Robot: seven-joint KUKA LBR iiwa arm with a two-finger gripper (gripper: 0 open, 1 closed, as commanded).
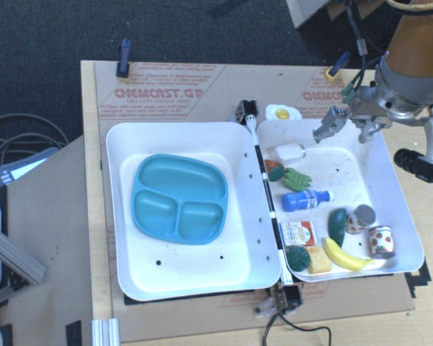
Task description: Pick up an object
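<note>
- The gripper is hanging at the upper right of the frame, over the far edge of the right bin; its two fingers are standing apart with nothing between them.
- Just left of and below the gripper, a small white object is lying in the right bin's upper left corner.
- Further down the frame, the right bin is holding a small red and green piece, a green leafy toy, a blue bottle lying on its side, a dark green vegetable, a small can, a red-and-white cup, a yellow banana, a red-and-white packet and a yellow block.
- The left bin, in the middle of the frame, is holding a smooth teal plate with three compartments.
- Both bins are sitting on a brown cardboard-covered surface, with a fried-egg toy lying on it just above the right bin.
</note>
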